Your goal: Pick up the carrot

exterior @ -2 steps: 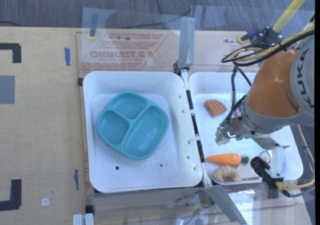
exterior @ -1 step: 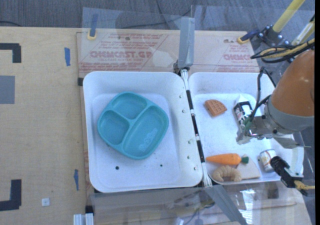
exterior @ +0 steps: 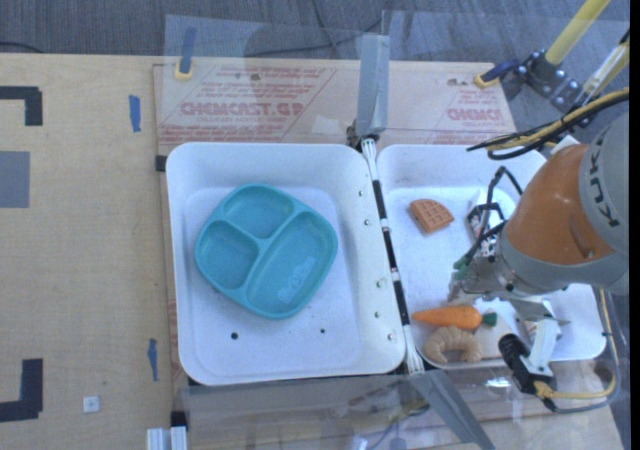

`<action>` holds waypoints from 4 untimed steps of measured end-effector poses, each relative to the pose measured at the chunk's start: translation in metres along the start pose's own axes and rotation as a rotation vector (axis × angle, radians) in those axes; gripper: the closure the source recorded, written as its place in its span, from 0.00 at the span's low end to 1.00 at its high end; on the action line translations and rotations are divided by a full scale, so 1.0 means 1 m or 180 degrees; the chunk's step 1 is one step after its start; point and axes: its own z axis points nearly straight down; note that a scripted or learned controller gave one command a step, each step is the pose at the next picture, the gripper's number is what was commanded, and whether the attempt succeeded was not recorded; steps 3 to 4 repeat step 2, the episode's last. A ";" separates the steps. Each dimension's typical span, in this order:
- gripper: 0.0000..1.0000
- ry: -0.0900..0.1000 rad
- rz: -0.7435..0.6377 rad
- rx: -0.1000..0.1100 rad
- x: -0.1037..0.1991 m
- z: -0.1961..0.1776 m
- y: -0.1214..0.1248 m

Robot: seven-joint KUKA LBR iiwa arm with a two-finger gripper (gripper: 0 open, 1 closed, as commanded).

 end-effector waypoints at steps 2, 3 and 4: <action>1.00 -0.0020 0.2419 0.0043 0.071 -0.094 -0.001; 1.00 -0.0020 0.2419 0.0043 0.071 -0.094 -0.001; 1.00 -0.0020 0.2419 0.0043 0.071 -0.094 -0.001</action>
